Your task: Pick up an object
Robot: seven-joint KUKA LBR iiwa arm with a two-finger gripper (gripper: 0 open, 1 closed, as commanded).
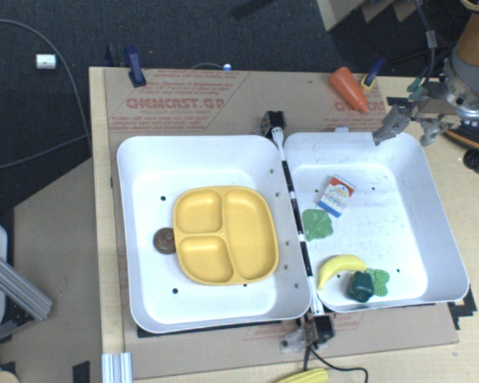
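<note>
**Desk:** Where was the claw when you looked?

**Me:** I saw the claw (405,126) hanging over the far right corner of the right bin (431,214), its two fingers spread apart with nothing between them.

**Desk:** And the things to pick?

**Me:** All well apart from the claw, nearer the camera than it. Taking the right bin as my landmark: a small carton (336,195) lay near its middle, toward the far side. A green leafy piece (318,224) sat just nearer than the carton, close to the bin's left wall. A banana (338,269) lay by the near left corner, touching a dark green block (361,286) that rested against another green leafy piece (378,280).

**Desk:** Anything outside that bin?

**Me:** To its left, the left bin (144,166) held a yellow divided plate (223,234) with a brown disc (164,240) touching the plate's left edge. Beyond the right bin's far rim, an orange carrot-like toy (349,89) lay on the counter (184,102).
</note>
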